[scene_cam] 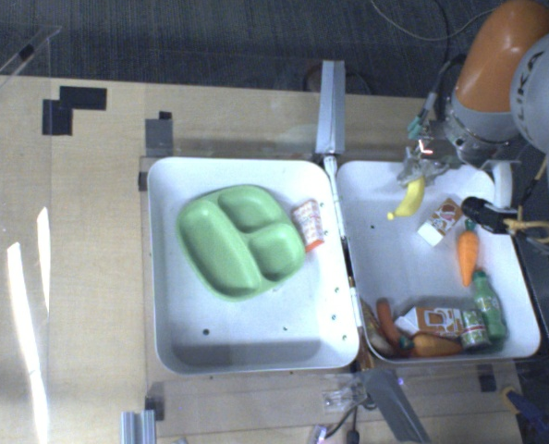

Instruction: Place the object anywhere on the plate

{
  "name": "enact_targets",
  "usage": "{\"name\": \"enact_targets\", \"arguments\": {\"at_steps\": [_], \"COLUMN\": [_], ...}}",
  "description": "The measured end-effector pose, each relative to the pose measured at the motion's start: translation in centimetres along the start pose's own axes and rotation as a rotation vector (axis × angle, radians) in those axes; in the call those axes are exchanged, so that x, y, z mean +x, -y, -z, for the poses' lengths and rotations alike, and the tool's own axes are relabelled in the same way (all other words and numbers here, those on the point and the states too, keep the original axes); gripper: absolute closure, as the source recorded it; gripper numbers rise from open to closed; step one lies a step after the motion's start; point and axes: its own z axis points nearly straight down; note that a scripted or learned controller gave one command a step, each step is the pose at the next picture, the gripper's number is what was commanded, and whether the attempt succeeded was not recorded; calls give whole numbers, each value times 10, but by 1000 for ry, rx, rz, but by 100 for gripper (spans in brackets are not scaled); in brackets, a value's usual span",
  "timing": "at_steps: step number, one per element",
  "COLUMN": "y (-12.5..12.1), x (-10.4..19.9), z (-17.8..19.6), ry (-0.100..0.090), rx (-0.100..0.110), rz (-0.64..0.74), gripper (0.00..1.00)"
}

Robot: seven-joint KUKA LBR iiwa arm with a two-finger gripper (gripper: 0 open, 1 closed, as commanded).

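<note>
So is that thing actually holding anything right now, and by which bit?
It looks so: the tool has the yellow banana by its upper end, the rest hanging below over the right bin.

You have two white bins on the worktop: the left bin (164, 248) and the right bin (376, 248). In the left bin you can count one green plate (240, 240) with three compartments, and one small red-and-white packet (309, 223) touching the plate's edge at about 3 o'clock. In the right bin you can count one banana (408, 198) near 12 o'clock, one carrot (468, 256) and one small carton (441, 220) toward 2 o'clock, one green bottle (487, 305) at 4 o'clock, and a cluster at 6 o'clock too crowded to count surely.
</note>
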Motion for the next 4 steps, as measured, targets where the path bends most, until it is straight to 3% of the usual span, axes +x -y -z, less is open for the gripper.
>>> {"name": "enact_targets", "arguments": {"at_steps": [1, 2, 3, 4], "y": [34, 29, -14, 34], "x": [20, 9, -56, 2], "z": [2, -46, 9, -26], "ry": [-2, -2, -1, -3], "rx": [0, 0, -4, -1], "rz": [56, 192, 273, 443], "gripper": [100, 100, 100, 100]}}
